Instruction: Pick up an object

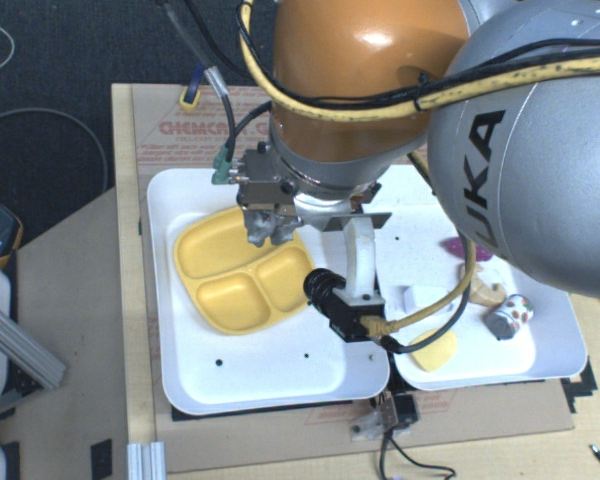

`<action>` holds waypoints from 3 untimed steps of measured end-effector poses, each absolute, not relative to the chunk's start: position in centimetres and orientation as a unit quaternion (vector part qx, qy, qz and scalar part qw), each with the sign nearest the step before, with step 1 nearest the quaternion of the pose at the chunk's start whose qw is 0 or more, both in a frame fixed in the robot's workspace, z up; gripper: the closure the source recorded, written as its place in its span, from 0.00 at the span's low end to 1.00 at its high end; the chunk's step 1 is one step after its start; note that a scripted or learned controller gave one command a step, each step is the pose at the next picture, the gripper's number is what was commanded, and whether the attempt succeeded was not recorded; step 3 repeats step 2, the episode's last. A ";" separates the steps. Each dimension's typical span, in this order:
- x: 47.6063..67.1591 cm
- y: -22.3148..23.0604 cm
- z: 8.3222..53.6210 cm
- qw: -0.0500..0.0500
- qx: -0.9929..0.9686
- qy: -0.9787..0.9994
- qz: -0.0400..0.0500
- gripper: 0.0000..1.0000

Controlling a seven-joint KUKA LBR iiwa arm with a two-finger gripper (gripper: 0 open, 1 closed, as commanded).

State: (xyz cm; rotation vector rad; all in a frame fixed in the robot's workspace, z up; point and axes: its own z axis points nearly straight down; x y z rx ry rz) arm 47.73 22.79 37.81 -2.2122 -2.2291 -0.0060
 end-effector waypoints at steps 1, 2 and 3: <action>50.2 22.5 41.2 -0.001 -0.707 -0.707 -0.002 1.00; 48.1 17.8 45.2 -0.001 -0.708 -0.706 -0.003 1.00; 48.1 17.8 45.2 -0.001 -0.708 -0.706 -0.003 1.00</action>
